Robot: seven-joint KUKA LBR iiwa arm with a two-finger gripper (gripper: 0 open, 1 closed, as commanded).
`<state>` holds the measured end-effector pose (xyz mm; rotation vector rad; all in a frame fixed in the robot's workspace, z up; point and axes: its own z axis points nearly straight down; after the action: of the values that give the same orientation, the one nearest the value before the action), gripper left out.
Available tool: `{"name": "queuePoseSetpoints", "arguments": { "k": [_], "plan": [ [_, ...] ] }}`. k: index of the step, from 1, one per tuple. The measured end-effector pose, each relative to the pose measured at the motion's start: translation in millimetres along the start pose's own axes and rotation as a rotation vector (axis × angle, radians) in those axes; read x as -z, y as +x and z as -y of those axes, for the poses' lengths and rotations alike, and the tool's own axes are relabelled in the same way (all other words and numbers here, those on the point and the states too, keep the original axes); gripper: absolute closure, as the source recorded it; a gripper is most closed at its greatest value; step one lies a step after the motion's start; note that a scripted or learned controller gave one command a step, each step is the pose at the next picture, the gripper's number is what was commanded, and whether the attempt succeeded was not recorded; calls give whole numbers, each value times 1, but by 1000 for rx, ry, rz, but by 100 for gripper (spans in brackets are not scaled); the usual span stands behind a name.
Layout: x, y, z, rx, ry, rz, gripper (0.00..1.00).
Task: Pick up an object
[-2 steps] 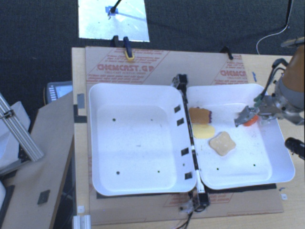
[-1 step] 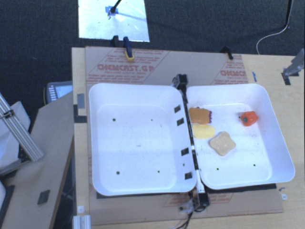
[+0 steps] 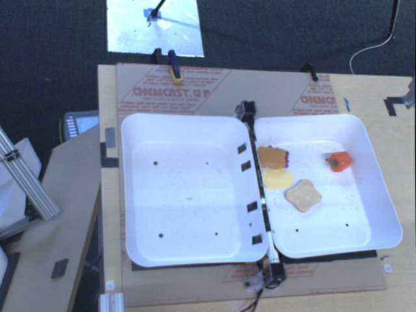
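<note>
You have the wooden bench [image 3: 71, 174] filling most of the view, with a printed brown sheet [image 3: 214, 86] lying on it under both bins. The left bin [image 3: 188, 194] sits at nine o'clock from the middle of the bench, the right bin [image 3: 338, 226] at three o'clock, and their inner walls touch along a clipped seam. Off the bench at twelve o'clock lies a shiny metal plate [image 3: 156, 18] on the dark floor.

Everything you could pick sits in the right bin. Taking that bin's middle as the dial, a tan bread-like slice [image 3: 303, 195] lies flat toward eight o'clock. An orange-brown piece [image 3: 272, 157] with a purple edge lies at ten o'clock, close to the seam wall. A pale yellow flat piece [image 3: 278, 179] lies at nine o'clock, just beside the orange-brown piece and touching or nearly touching the slice. A small red-orange item [image 3: 338, 161], perhaps a toy pepper, sits apart at one o'clock.

Whether the hand is wide, narrow or holding anything, you cannot tell here.
</note>
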<state>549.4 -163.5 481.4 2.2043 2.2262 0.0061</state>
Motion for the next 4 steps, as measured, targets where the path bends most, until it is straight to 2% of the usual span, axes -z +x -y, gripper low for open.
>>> {"name": "queuePoseSetpoints", "arguments": {
  "k": [1,2,3,4],
  "plan": [
    [-27,64,-18,1,7,-5,100],
    [-38,143,-40,3,7,-6,100],
    [-26,224,-58,3,4,-6,100],
    [-152,316,-77,2,19,-5,100]
  ]
}}
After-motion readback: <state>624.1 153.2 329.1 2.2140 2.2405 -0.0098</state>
